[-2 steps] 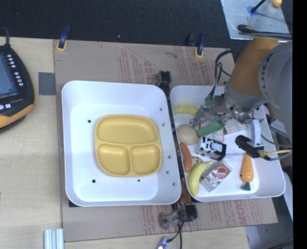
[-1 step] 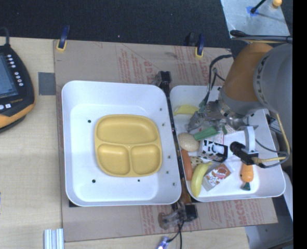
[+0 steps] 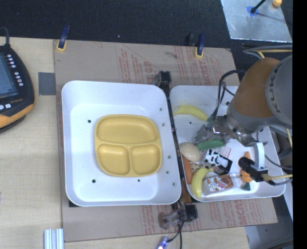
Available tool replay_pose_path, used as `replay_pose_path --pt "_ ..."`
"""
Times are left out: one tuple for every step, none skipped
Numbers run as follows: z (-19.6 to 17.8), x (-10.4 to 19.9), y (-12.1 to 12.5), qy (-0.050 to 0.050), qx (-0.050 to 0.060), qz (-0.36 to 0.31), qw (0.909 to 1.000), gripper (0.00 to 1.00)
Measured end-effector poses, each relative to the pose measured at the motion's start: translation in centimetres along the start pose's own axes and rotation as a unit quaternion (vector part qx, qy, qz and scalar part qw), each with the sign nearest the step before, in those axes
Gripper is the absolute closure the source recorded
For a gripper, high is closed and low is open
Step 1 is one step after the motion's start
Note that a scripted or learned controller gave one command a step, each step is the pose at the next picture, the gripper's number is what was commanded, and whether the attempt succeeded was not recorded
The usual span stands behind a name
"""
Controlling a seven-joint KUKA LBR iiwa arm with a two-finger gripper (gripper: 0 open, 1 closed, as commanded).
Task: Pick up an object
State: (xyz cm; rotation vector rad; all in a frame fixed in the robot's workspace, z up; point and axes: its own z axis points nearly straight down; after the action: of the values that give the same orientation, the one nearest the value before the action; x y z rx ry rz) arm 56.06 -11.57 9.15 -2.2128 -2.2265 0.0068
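Light bright, even, from above. Shallow white plastic left bin (image 3: 70,139) glows almost too bright, edges washed out. Yellow three-part plastic tray (image 3: 128,143) drops soft small shadow. Far dark floor (image 3: 117,9) nearly black, no detail. Grey round robot arm (image 3: 262,95) bit blurry. Small things in right white bin (image 3: 270,191) fuzzy, grainy.

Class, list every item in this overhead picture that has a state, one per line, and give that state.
Yellow three-compartment plastic tray: upright, flat in the left white bin.
Grey arm's gripper: down in the right white bin, fingers hidden.
Yellow bananas: lying loose.
Handheld control pendant: screen lit.
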Motion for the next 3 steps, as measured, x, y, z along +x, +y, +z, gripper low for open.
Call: replay_pose_path --pt "0.0 2.0 -2.1 0.0 -0.001 0.0 1.0 0.0" --pt "-1.1 1.9 -2.0 -0.001 -0.001 -0.003 1.0 1.0" --pt "-1.1 1.9 -2.0 -0.001 -0.001 -0.003 1.0 0.0"
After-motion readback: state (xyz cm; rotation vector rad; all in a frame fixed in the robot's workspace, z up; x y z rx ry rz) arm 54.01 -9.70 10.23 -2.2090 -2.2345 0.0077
